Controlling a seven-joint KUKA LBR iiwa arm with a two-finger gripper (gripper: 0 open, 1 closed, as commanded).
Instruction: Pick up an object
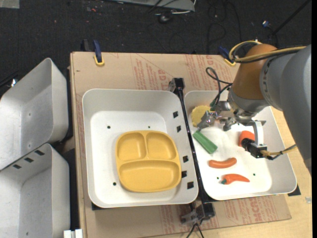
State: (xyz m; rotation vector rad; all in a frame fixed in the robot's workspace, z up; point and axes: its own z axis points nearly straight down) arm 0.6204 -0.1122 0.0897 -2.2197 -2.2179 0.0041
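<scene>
Hovering low over right bin [282, 182], claw [232, 122] sits just right of yellow piece [199, 114]; finger spread impossible to tell. Green block [205, 142] lies just below yellow piece, orange pepper [235, 179] further below. Best approach: centre over one item, descend straight, avoid divider.

The right bin [282, 180] holds five small things. A pale yellow piece [199, 114] lies near its upper left corner, partly hidden under the arm. Just below it, a green block [204, 142] lies tilted, running from upper left to lower right. An orange-red sausage shape [222, 163] lies flat, slightly curved, near the middle. Below it, close but apart, lies an orange pepper [235, 179] with a green stem at its left end. A small orange thing [245, 137] sits toward the right.
</scene>
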